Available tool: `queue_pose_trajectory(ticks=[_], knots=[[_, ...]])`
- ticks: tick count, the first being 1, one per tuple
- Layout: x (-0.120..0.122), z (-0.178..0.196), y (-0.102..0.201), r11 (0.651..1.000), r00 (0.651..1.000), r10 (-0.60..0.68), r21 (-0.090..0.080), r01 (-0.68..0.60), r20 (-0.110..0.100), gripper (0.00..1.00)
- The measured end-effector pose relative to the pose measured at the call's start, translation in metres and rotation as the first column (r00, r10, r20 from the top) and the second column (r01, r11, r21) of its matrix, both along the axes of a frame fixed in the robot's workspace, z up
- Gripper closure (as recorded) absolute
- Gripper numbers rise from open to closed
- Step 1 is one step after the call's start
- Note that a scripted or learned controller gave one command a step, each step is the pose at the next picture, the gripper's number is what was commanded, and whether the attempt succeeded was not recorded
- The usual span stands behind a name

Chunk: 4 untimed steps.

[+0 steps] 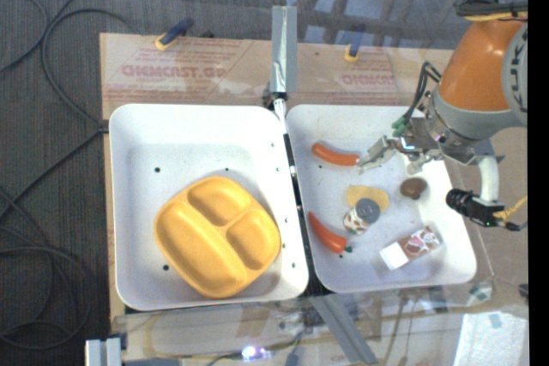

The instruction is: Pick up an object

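In the right bin [300,184] lie an orange sausage [334,154], a red pepper with a green stem [326,233], a yellow piece with a grey disc on it [367,203], a small brown lump [413,188] and a white and red packet [412,246]. My gripper [400,155] hangs over the bin's upper right part, between the sausage and the brown lump. Its fingers are spread open with nothing between them. One fingertip [375,156] points toward the sausage's right end.
The left bin [137,150] holds a yellow divided plate [219,236]. A ridge where the two bins meet runs down the middle. The arm's orange band [485,69] stands over the right bin's far right corner. A black fitting with a cable [470,204] hangs by the right wall.
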State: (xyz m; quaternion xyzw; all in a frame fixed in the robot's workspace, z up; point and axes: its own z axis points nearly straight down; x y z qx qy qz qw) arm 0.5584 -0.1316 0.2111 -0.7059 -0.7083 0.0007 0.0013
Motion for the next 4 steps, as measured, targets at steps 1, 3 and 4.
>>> queue_pose_trajectory(ticks=[1,3,4], knots=[[0.061,-0.121,0.036,0.995,0.995,0.1,-0.005,-0.1,0.014,0.0],[0.035,-0.121,0.032,0.993,0.993,0.118,-0.003,-0.118,0.01,0.0],[-0.027,-0.121,0.019,1.0,0.999,0.03,-0.004,-0.03,0.015,0.0]])
